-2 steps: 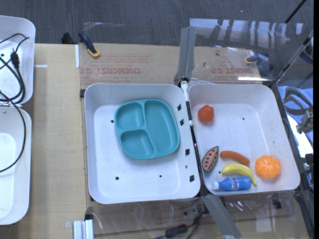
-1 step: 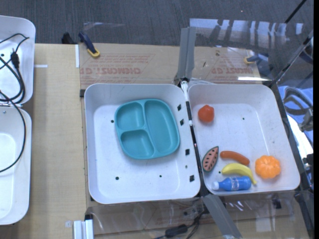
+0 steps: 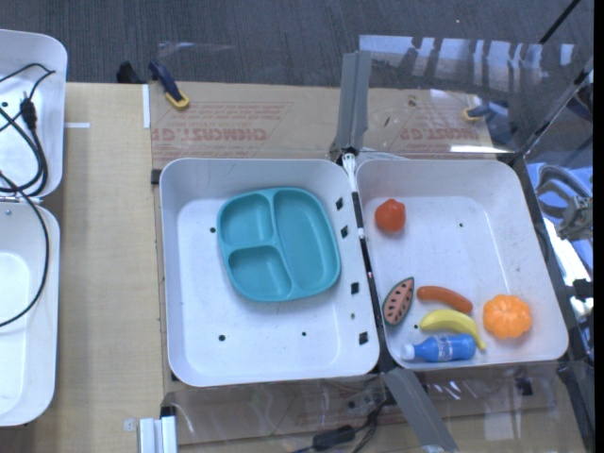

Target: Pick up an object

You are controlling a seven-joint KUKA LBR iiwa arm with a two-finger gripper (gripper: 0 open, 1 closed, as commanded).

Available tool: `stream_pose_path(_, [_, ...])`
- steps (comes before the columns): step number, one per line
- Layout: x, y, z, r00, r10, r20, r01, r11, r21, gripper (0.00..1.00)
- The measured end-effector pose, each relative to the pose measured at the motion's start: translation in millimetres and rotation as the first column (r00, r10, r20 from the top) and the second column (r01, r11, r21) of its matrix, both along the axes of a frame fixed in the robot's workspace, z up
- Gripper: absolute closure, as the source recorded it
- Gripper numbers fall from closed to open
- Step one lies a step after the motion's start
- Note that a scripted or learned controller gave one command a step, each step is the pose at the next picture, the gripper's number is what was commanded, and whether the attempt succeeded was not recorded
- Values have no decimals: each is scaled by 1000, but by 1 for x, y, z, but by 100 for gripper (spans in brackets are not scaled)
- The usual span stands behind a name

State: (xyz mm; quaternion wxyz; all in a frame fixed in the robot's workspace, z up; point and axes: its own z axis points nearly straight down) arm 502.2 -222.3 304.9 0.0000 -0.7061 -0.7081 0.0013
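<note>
- Left bin [image 3: 179, 281]: one teal plate [image 3: 279, 243] with three compartments, lying flat just left of centre-top, turned a little askew.
- Right bin [image 3: 528, 225]: six candidates to pick from, all apart from the plate.
- Tomato [image 3: 390, 215]: alone near the bin's upper left, close to the wall shared with the left bin.
- Watermelon slice [image 3: 398, 301]: lower left, beside that same wall, tilted.
- Sausage [image 3: 444, 298]: just right of the slice, lying slantwise.
- Banana [image 3: 453, 324]: directly below the sausage, near or touching it; I cannot tell which.
- Bottle [image 3: 440, 349]: blue, on its side against the front wall, under the banana.
- Orange [image 3: 507, 316]: right of the banana, close beside its tip.
- Desk [image 3: 104, 253]: a cardboard sheet [image 3: 245, 121] lies behind the bins.
</note>
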Motion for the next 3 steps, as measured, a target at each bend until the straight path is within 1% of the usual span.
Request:
stream_pose_path(1, [-24,0,28,1000,-4,1,4,1000,0,100])
stream_pose_path(2, [51,4,-18,1000,0,0,0,1000,0,100])
stream_pose_path(3, [25,0,16,1000,-3,1,3,1000,0,100])
